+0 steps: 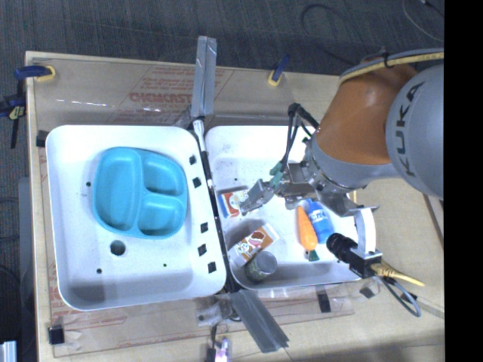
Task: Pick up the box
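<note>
Two white bins side by side on the bench: the left bin [72, 277] and the right bin [226, 145], meeting along a shared middle edge.

In the left bin, one blue tray [139, 191] with three compartments, lying flat toward 12 o'clock of the bin's floor.

In the right bin, five loose things, one of each:
- one box [230, 203], red and white, at 9 o'clock of the bin, close to the wall shared with the left bin
- one brown packet [257, 240], just at 5 o'clock of the box
- one can [263, 265], upright or nearly so, touching or almost touching the packet at its 6 o'clock side
- one orange carrot [306, 231], lengthwise from 12 to 6 o'clock, near the bin's centre
- one blue bottle [321, 222], right beside the carrot at its 3 o'clock side

One arm [377, 127], grey with an orange band, reaching in from 3 o'clock and covering the bin's 2 o'clock corner.

One gripper [255, 195], low over the right bin, pointing toward 9 o'clock, its tip just at 3 o'clock of the box — very near, contact not clear. Open or closed — cannot tell from this angle. Nothing seen in its grasp; box lying on the bin floor.
</note>
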You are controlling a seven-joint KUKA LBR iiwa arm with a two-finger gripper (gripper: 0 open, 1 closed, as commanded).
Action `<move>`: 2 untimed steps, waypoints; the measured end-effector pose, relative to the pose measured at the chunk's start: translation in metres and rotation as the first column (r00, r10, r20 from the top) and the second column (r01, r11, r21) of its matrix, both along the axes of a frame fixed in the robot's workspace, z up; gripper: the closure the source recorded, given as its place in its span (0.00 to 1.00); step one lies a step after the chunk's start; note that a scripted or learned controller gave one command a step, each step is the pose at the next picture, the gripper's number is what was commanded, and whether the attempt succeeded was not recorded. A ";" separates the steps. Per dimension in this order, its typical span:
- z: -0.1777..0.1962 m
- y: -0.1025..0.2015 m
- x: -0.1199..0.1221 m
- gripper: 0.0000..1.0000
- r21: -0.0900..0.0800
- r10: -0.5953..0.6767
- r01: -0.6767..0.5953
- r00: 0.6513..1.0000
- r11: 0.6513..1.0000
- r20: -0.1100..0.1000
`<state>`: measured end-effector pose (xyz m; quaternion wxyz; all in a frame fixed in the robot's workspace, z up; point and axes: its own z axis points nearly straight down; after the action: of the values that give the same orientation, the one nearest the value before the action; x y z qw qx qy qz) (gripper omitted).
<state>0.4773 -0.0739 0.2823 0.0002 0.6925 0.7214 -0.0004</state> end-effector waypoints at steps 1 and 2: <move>-0.110 -0.044 0.049 0.00 0.001 -0.057 0.057 0.998 0.998 -0.006; -0.186 -0.044 0.071 0.00 -0.004 -0.076 0.076 0.997 0.997 0.010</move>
<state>0.5480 -0.1179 0.0968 0.0053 0.7194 0.6945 0.0016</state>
